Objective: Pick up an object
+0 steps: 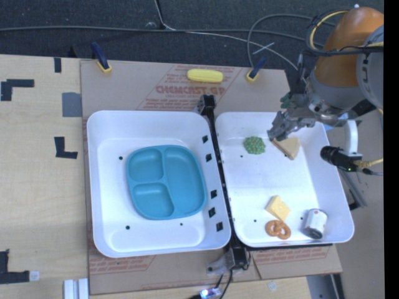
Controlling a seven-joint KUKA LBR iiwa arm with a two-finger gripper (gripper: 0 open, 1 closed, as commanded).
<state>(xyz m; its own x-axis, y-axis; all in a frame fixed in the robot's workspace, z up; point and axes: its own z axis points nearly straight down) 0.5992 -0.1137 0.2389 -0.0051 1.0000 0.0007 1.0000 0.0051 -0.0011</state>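
Note:
My gripper point(278, 133) hangs over the upper part of the right bin point(327, 185). A tan wedge, like a slice of bread point(288, 146), lies just below and right of its tip, touching or very close to it. A green broccoli piece point(254, 145) sits to the gripper's left. Near the bin's front lie a yellow cheese wedge point(278, 207), a brown pretzel point(278, 230) and a small silver can point(314, 223) on its side. Whether the tan wedge is between the fingers cannot be made out.
The left bin point(106, 167) holds a blue divided plate point(166, 181). A yellow banana-like item point(204, 75) lies on the cardboard behind the bins. Blue-and-yellow clamps point(100, 58) hold the cardboard's back edge. Cables loop above the arm.

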